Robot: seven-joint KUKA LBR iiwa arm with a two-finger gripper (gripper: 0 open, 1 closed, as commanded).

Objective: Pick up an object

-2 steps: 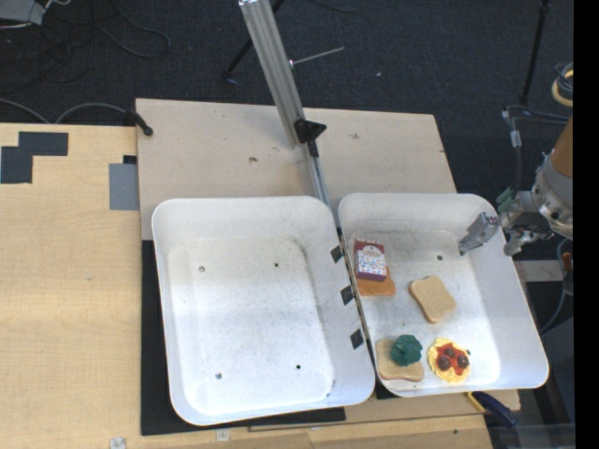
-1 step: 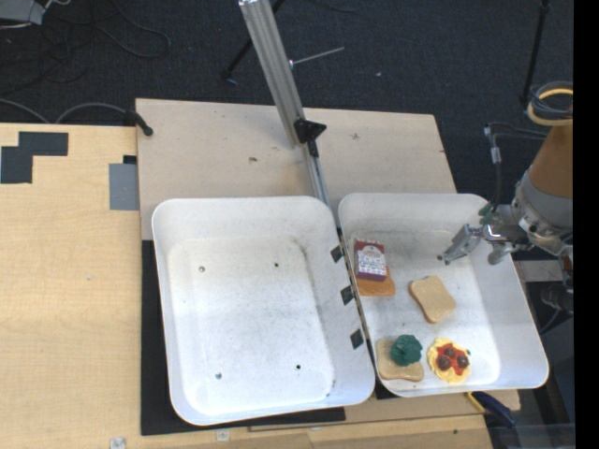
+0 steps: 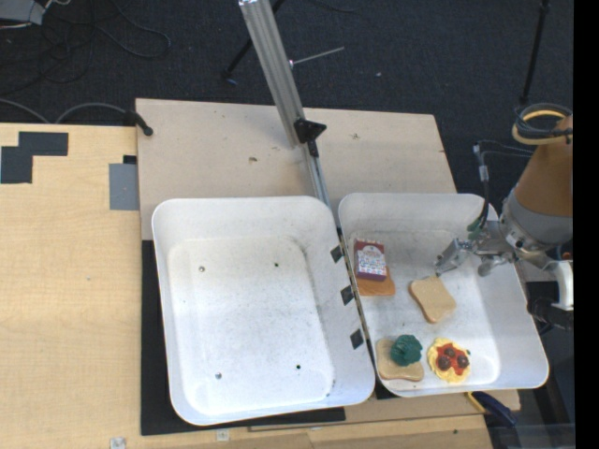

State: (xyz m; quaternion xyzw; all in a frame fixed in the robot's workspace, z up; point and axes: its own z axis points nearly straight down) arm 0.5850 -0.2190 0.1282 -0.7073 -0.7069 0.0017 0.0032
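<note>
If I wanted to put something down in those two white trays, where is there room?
The left bin has the most bare floor. In the right bin, the free patch is the far strip above the red packet and the bread slice. The near edge is crowded: green-topped toast beside a small pizza. The gripper hangs over the right side.

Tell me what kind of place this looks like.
Probably a robotics lab test bench: two white bins on a plywood table, toy food like a bread slice, and cables trailing across dark carpet.
</note>
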